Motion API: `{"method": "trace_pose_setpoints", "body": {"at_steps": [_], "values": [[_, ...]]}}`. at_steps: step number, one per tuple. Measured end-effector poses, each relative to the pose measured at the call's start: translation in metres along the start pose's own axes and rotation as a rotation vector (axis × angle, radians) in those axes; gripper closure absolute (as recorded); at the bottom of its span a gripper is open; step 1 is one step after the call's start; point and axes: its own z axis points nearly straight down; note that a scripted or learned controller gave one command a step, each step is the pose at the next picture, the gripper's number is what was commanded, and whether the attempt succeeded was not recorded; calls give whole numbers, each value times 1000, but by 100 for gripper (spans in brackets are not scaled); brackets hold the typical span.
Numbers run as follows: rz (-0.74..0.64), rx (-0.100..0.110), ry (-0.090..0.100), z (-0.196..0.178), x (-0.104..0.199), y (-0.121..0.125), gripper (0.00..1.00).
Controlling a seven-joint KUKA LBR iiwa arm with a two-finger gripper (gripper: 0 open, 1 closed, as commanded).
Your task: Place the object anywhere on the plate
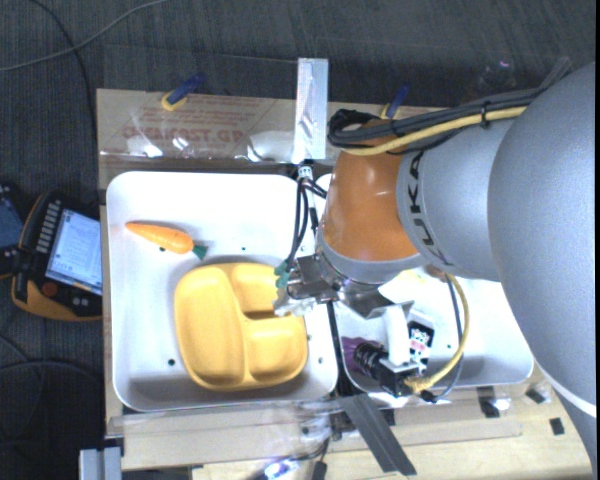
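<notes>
A toy carrot [160, 236], orange with a small green top at its right end, is seen lying flat on the floor of the left bin [130, 368], near the bin's upper left corner. It is pointed roughly left to right, slightly tilted. Just below and to the right of it a yellow plate [220, 348] with divided compartments is set on the same bin floor; the carrot and the plate are near each other but apart.

The gripper [292, 290] is found at the right rim of the plate, close to the wall between the two bins. Its metal parts are seen over the plate's edge, but how far the fingers are spread cannot be told, as they are largely hidden under the wrist. Nothing can be made out between them. The carrot is well apart from it.

Above the gripper the orange band [370, 208] of the arm is shown, with the grey arm [540, 228] covering much of the right bin [510, 368]. Part of black lettering is visible on the arm beside the band, cut off and not fully readable. Faded red printing is seen on a cardboard sheet [180, 128] behind the bins, too blurred to be read. A handheld control unit [60, 258] with a lit screen is placed on the floor to the left.
</notes>
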Motion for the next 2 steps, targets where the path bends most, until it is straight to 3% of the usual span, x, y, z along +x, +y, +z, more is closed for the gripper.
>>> {"method": "trace_pose_setpoints", "body": {"at_steps": [1,2], "values": [[-245,1,-1,41,55,8,100],[-409,-1,-5,28,75,12,100]]}}
